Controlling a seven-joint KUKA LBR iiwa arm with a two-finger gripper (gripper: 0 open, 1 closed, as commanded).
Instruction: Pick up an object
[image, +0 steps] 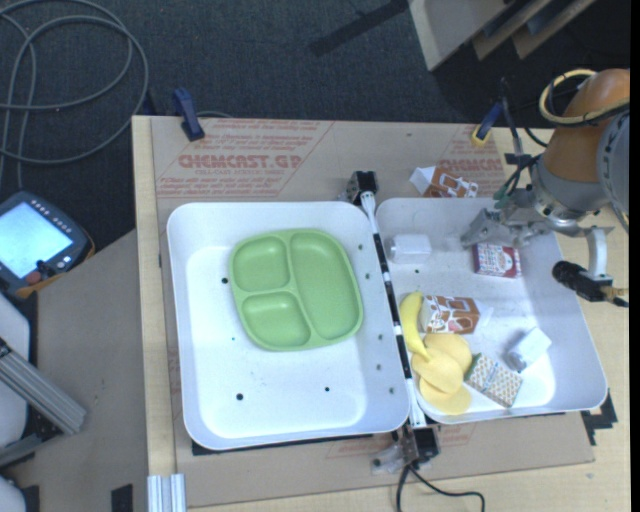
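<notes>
My gripper's (497, 228) fingers blur together over the red-and-white packet (497, 260), so I cannot tell their spread or grip. Left of that packet, the left bin (190, 300) holds a green divided plate (296, 288). The right bin (580, 350) holds the packet, a banana (411, 322) and a snack pouch (450, 314).

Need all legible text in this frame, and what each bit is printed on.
"CHEMCAST GP", red print, on the brown protective sheet behind the left bin; finer lines around it too small to read.
A similar red print on the same sheet behind the right bin, partly covered: unreadable.
Red-and-white packets: print blurred, unreadable.
Patterned packet: no readable text.
Handheld screen at left: washed out, unreadable.
</notes>
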